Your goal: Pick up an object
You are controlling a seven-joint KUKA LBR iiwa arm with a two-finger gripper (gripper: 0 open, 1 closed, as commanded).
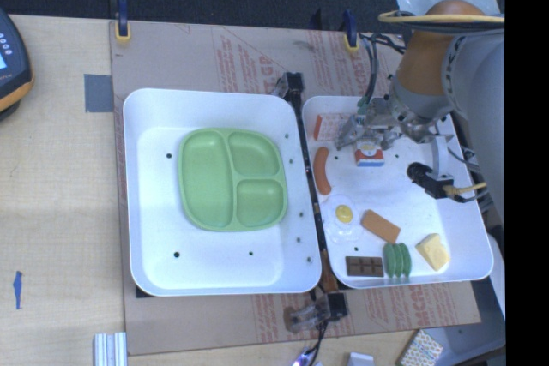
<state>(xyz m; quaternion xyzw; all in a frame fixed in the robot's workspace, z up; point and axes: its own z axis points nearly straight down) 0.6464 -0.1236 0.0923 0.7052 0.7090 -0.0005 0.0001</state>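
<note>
Glossy white plastic bins (137, 184), matt green plastic tray (232, 179), cardboard underlay (223, 56).

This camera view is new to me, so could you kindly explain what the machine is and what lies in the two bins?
The picture comes from one fixed camera looking down at a slant. The grey arm with the orange band is a robot reaching in from the right; its gripper hangs over the right bin, just above a small red, white and blue object. That bin also holds toy food: a sausage, a fried egg, a chocolate bar, a green vegetable and a cheese wedge. The left bin holds a green divided plate.
</note>
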